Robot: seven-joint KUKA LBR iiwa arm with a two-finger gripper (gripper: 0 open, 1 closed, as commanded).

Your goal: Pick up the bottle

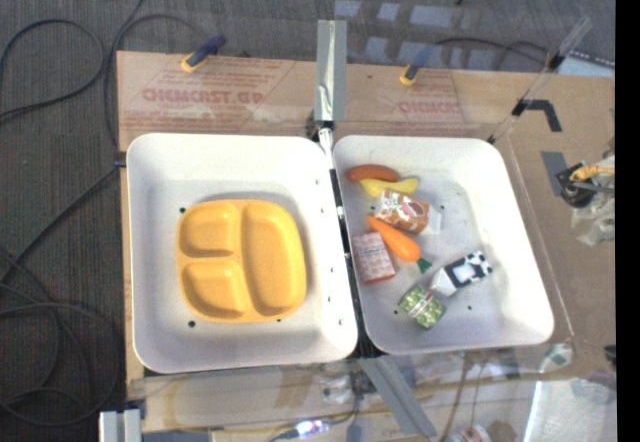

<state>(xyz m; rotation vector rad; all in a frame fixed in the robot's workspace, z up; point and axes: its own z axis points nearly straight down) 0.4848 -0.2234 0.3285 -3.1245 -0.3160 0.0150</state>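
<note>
Two white bins sit side by side. The left bin (150, 330) holds a yellow tray (242, 258) with three parts. The right bin (520, 310) holds toy food. The bottle (460, 274) is white with black spots. It lies on its side in the low right part of the right bin. A small green can (421, 307) lies just beside it, down and to the left. An orange carrot (393, 238) lies near the middle, next to a little pink box (372, 257). Higher up are a bright snack bag (405, 212), a yellow piece (390, 187) and a red sausage (372, 172).
</note>
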